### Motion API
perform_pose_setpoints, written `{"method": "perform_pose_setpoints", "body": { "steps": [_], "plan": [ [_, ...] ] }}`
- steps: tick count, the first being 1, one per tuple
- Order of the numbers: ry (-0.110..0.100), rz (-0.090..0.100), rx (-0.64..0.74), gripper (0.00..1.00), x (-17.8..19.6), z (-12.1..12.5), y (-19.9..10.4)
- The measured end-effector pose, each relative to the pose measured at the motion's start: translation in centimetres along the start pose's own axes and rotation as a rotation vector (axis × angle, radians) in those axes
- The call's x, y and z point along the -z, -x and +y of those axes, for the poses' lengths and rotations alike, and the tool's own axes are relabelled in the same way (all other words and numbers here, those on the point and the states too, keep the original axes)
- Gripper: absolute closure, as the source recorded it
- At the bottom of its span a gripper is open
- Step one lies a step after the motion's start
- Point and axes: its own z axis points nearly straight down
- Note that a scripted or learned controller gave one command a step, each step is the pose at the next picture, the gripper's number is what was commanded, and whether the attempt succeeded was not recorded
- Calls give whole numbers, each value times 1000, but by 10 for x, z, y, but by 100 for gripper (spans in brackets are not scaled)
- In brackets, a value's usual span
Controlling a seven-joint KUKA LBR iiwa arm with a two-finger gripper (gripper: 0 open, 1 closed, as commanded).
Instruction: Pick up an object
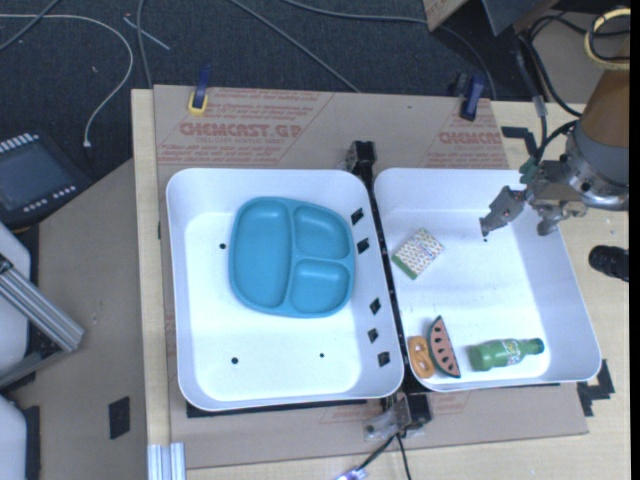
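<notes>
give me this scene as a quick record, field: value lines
left bin: holds a blue divided plate
right bin: holds a small patterned packet, a watermelon slice toy, an orange piece beside it, and a green bottle lying on its side
tool: above the far right part of the right bin, open, nothing between its fingers
nearest item to tool: the patterned packet
task state: no object picked up yet

Counts by kind
Two shallow white bins; one blue divided plastic plate, one green bottle, one watermelon-slice toy, one patterned packet.
</notes>
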Motion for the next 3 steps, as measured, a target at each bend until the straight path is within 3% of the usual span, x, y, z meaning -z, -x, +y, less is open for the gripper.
{"method": "perform_pose_setpoints", "body": {
  "steps": [1, 3],
  "plan": [
    [13, -2, 3, 0, 7, 2, 0],
    [7, 0, 3, 0, -113, 10, -8]
  ]
}}
